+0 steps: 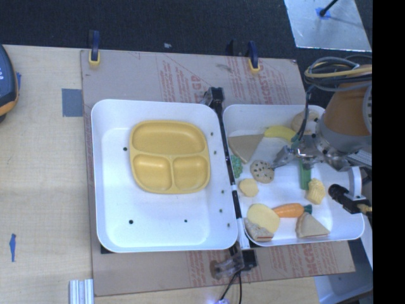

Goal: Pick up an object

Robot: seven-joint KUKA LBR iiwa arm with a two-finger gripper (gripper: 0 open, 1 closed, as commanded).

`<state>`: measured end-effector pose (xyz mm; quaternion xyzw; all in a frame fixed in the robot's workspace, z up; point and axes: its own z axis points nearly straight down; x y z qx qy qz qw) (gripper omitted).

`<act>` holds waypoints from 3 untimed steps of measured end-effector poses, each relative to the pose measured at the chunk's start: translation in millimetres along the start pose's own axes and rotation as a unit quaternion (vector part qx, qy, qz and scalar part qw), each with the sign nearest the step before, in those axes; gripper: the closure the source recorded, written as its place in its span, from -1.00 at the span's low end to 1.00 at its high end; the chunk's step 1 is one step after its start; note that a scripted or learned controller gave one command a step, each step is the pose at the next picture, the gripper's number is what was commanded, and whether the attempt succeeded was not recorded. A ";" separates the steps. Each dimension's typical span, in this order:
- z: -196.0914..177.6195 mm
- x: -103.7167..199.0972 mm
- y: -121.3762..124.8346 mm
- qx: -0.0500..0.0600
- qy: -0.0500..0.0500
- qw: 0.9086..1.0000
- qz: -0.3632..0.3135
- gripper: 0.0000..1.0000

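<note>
Gripper (pixel 283 159) low in right bin (pixel 354 236), just above cookie (pixel 261 170); finger state can't tell. Around it: banana (pixel 279 132), corn (pixel 315 191), carrot (pixel 290 210), sandwich (pixel 261 221). Left bin (pixel 107 233) holds yellow divided plate (pixel 169 155).

arm (pixel 345 116): reaching in from right | gripper (pixel 288 157): low, pointing left

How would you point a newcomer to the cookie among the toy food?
Start at the right white bin, the one crowded with toy food. Along its left side, below the tan wedge and above a small yellow lump, lies the cookie. It alone is round, pale and speckled with dark chips.
</note>
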<state>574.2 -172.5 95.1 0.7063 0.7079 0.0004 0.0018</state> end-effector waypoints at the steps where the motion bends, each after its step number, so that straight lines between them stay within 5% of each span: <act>1: -13.8 36.0 73.8 -0.001 0.001 1.000 -0.003 -1.00; 2: -58.1 6.6 83.7 0.000 0.000 1.000 0.000 -1.00; 3: -7.7 29.6 14.2 0.009 0.002 1.000 0.000 -1.00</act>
